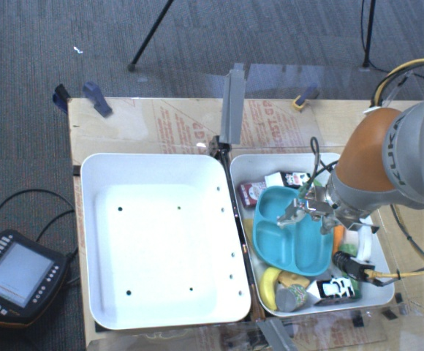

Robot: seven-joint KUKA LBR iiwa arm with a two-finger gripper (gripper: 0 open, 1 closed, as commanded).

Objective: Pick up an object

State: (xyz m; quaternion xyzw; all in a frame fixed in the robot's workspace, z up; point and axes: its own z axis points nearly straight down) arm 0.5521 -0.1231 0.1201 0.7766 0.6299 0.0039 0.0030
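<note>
While arm (387, 159) reaches from right, gripper (308, 212) sits over blue divided plate (289, 236) in right bin (267, 309); grip state cannot be told; banana (269, 287) near front; left bin (95, 196) alongside

Two white bins (157, 167) (267, 309) — one blue divided tray (289, 232), one banana (269, 287), one orange carrot (338, 237).

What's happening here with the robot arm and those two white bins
A grey and orange robot arm reaches in from the right over the right bin. Its pincer sits above a blue divided plate, which lies among a jumble of things, including a banana and some small packets. Nothing is visibly held between its fingers. The left bin is next to it on the bench.
</note>
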